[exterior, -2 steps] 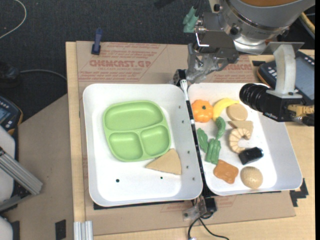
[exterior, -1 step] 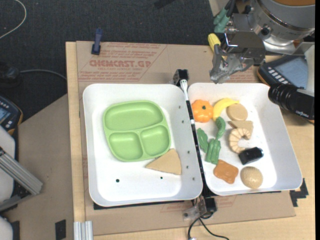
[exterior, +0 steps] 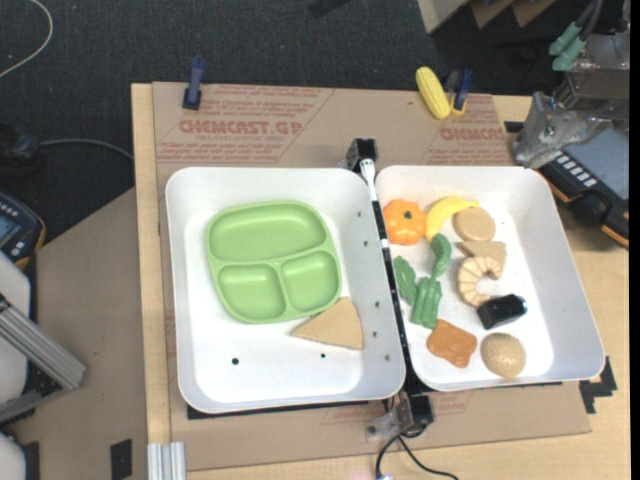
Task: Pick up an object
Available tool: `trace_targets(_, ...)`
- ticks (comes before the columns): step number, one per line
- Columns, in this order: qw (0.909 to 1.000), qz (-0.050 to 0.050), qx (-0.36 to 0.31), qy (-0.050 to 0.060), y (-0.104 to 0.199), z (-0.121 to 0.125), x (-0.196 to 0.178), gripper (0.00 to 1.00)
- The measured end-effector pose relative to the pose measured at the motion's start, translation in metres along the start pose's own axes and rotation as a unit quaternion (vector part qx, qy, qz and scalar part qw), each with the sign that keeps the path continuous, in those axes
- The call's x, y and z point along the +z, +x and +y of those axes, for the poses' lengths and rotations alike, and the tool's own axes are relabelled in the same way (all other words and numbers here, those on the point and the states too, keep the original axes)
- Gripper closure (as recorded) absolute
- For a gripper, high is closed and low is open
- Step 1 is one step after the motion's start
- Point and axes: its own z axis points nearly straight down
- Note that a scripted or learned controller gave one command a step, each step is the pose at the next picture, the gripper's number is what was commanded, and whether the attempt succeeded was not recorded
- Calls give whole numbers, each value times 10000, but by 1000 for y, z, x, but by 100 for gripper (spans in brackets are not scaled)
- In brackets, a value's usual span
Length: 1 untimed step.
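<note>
The gripper [exterior: 560,133] hangs off the upper-right corner of the right bin [exterior: 575,308]; whether its fingers are apart I cannot tell. The nearest pickable object, the tan round piece [exterior: 474,225] (perhaps a bun), lies down-left of it.

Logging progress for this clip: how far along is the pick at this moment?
Nothing looks done yet. The toy food, including the orange pumpkin, green beans and black block, all lies in the right bin; the green divided plate and tan wedge lie in the left bin. Nothing is in hand: the arm sits at the upper right, outside both bins. Reaching in, grasping and lifting an object all remain.
</note>
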Motion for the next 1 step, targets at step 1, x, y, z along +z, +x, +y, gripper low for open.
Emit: trace_targets(1,10000,-14,30,0,-180,0,14,100)
